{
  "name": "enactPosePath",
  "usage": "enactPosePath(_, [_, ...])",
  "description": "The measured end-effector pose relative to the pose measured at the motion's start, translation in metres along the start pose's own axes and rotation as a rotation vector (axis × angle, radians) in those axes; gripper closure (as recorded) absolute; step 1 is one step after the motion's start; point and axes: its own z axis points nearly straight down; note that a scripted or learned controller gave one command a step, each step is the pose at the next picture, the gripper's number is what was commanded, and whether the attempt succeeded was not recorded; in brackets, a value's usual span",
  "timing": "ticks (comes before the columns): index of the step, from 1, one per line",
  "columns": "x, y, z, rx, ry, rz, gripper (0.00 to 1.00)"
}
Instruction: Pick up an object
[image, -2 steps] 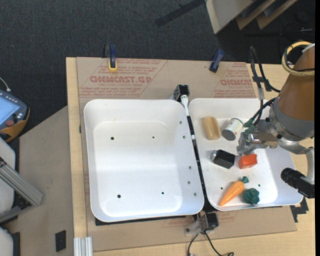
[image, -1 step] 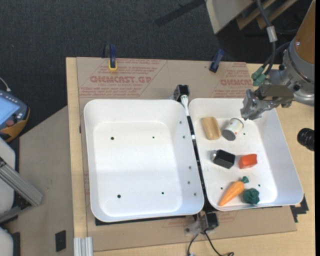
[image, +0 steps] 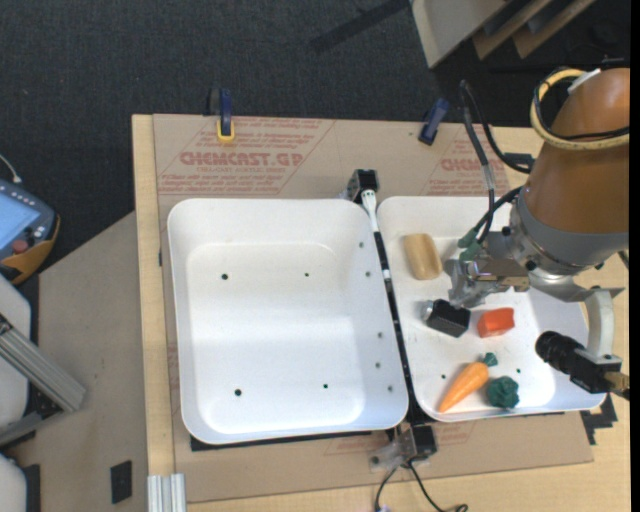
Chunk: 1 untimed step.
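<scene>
My gripper hangs over the middle of the right bin, reaching in from the right under the grey and orange arm. Just below and to its left lies a small black block, close to the gripper's tip. A red block sits right of the black one. A tan bread-shaped piece lies at the bin's upper left. An orange carrot and a green broccoli piece lie near the front edge.
The left bin stands beside the right one, and their rims meet along a dark divider strip. Both bins rest on a brown board held by blue clamps at the back.
</scene>
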Motion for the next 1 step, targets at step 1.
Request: enactPosePath(1, [0.0056,0.0016,0.0794,-0.006,0.001,-0.003,1.00])
